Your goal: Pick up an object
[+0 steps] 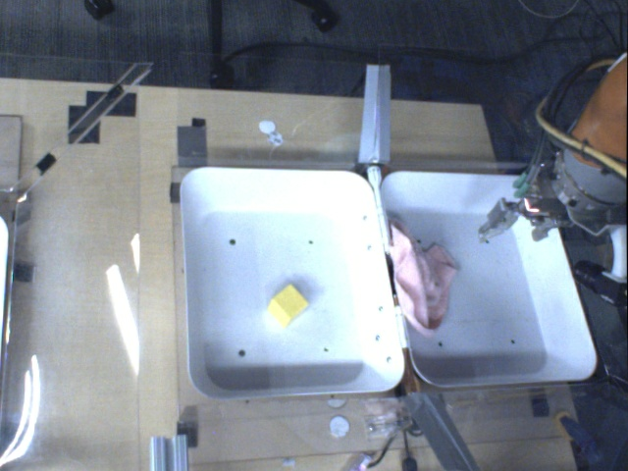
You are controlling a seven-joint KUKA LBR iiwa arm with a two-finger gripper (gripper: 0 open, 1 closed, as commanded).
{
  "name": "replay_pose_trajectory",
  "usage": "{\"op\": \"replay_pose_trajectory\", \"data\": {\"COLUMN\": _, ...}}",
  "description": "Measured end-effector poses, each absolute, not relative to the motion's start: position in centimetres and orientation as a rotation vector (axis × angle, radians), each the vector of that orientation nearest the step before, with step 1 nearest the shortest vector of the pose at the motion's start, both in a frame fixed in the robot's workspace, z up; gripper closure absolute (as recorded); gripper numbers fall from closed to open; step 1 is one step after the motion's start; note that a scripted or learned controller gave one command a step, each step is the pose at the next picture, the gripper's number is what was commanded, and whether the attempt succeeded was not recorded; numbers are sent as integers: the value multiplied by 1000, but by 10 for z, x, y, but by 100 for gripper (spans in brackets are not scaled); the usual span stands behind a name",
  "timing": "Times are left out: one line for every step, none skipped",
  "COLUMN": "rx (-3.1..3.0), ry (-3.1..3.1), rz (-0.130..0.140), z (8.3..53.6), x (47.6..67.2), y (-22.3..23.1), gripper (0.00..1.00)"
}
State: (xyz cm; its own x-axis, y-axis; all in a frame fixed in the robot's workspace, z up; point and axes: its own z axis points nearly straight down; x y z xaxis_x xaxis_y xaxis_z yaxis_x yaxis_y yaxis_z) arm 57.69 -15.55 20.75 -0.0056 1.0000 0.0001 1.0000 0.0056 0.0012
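cube [288, 305] yellow, blocky; cloth [424, 281] pink, crumpled, soft.

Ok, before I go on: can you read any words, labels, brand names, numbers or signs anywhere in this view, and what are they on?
None: no readable text anywhere in the camera view.
The yellow block, the pink cloth and both white bins carry no lettering.
The black stepped marks on the bench are plain shapes, not characters.
The gripper shows no legible label; any marking there is too small and blurred.
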Motion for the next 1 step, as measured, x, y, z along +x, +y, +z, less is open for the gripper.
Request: {"op": "replay_pose_trajectory", "data": {"rx": 2200, "ry": 2237, "rz": 3, "z": 95, "x": 609, "y": -200, "gripper": 0}}
